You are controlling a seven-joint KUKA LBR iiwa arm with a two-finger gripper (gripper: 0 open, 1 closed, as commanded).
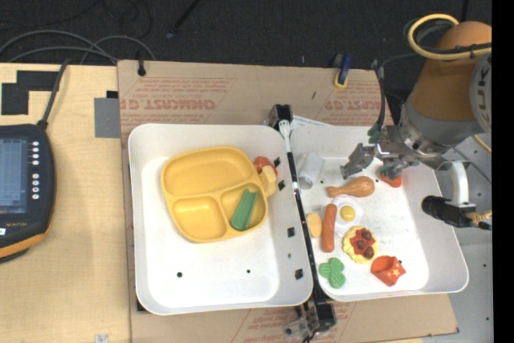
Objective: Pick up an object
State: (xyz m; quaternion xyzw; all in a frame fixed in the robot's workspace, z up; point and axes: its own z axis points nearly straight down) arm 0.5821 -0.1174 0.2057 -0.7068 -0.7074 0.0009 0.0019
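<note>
My gripper (pixel 373 166) hangs low over the back of the right bin (pixel 438 269), its fingers spread open with nothing between them. Just in front of it lies a brown toy drumstick (pixel 353 189), close under the left finger (pixel 353 165). A small red piece (pixel 391 181) peeks out beside the right finger. Nearer the front of this bin lie a toy sausage (pixel 328 227), a fried egg (pixel 347 213), a small pizza (pixel 360 243), a red pepper piece (pixel 387 270) and a green leafy piece (pixel 333 273).
The left bin (pixel 161 269) holds a yellow divided plate (pixel 197 177) with a green piece (pixel 244 210) in one compartment and a red-orange toy (pixel 264 166) at its right rim. A black divider rail (pixel 299 213) runs between the bins. A teach pendant (pixel 20 181) sits far left.
</note>
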